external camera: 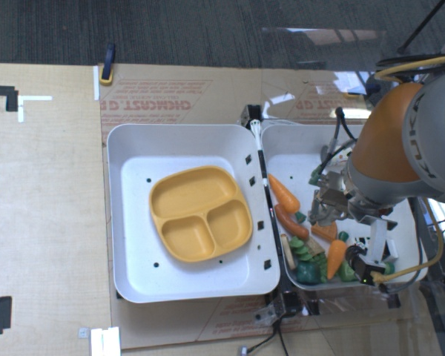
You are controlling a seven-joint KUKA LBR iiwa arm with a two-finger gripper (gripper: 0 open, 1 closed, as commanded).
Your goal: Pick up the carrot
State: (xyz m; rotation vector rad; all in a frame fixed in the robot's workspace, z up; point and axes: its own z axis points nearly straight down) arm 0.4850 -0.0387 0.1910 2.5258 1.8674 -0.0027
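Carrot (283, 192) in right bin (297, 148): likely light, stiff, smooth plastic; grip mid-body across its width. Tool (328, 212) low nearby; its opening cannot be told.

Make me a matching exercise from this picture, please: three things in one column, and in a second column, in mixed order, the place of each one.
Things:
1. yellow divided plate
2. carrots
3. gripper

Places:
A. above the pile of toy vegetables in the right bin
B. lying in the right bin, near its left wall
C. in the middle of the left bin

Pairs: 1-C, 2-B, 3-A
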